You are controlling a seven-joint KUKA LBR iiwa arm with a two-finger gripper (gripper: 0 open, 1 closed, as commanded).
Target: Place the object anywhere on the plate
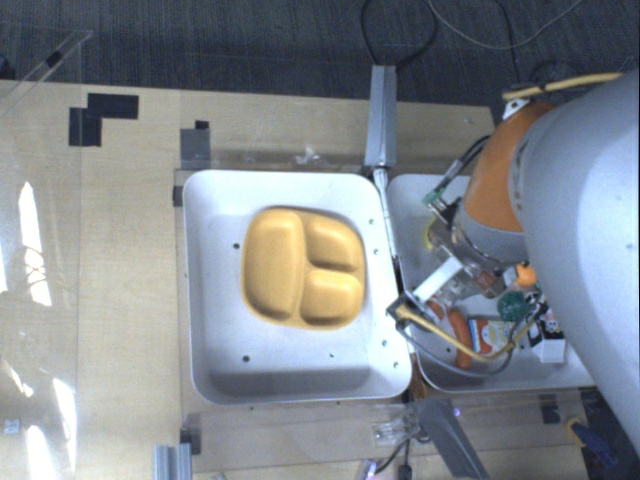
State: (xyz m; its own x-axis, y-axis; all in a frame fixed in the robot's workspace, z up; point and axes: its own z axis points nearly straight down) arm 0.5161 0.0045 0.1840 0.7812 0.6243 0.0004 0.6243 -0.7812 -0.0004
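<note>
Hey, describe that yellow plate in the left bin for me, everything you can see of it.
The yellow plate is a rounded square, smooth and looking like plastic. Raised ridges split it into three compartments: a long one on the view's left, two smaller ones on the right. It lies flat, right way up, near the middle of the left white bin, resting on its floor and apart from all four walls.
</note>
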